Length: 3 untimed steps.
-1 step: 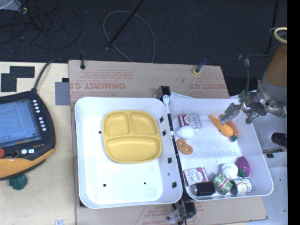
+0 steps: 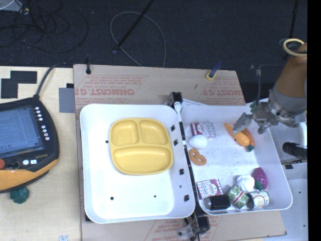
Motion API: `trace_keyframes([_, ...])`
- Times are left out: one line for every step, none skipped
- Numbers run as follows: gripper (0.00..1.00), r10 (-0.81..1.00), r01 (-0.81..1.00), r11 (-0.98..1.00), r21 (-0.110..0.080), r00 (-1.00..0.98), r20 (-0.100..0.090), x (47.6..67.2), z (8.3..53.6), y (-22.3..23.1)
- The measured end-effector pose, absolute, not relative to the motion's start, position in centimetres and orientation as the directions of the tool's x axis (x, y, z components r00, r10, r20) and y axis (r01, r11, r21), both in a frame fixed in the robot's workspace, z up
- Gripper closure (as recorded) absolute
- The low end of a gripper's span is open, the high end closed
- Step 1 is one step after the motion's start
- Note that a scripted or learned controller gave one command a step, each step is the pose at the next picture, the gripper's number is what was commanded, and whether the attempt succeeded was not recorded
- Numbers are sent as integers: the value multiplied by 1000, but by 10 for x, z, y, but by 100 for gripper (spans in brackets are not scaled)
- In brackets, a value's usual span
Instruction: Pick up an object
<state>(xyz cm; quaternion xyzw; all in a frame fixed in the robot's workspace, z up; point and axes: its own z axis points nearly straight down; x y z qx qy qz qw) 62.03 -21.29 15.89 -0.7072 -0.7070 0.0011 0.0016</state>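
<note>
My gripper point(image 2: 252, 124) hangs over the far right part of the right bin point(image 2: 278, 154), with its two fingers point(image 2: 242, 121) spread open. Just below and between them lies an orange toy carrot point(image 2: 241, 135) on the bin floor; the fingers straddle its upper end and nothing is lifted. Other things in this bin are a pink carton point(image 2: 202, 130), a white egg point(image 2: 198, 142), a pretzel point(image 2: 197, 158), a second pink carton point(image 2: 208, 188), a black item point(image 2: 219, 202), two small cans point(image 2: 240, 198), a white lump point(image 2: 245, 182) and purple grapes point(image 2: 260, 175).
The left bin point(image 2: 95, 185) holds a yellow divided plate point(image 2: 141, 146). A black divider point(image 2: 183, 154) runs between the bins. A teach pendant point(image 2: 25, 139) lies on the bench at the left. Cables trail over the dark floor behind.
</note>
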Motion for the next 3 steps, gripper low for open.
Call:
trace_keyframes([0,1000,1000,1,-3,-1,3,645,91,-205])
trace_keyframes([100,1000,1000,3,-1,-3,0,645,99,-206])
trace_keyframes([100,1000,1000,2,-2,-2,2,644,150,-114])
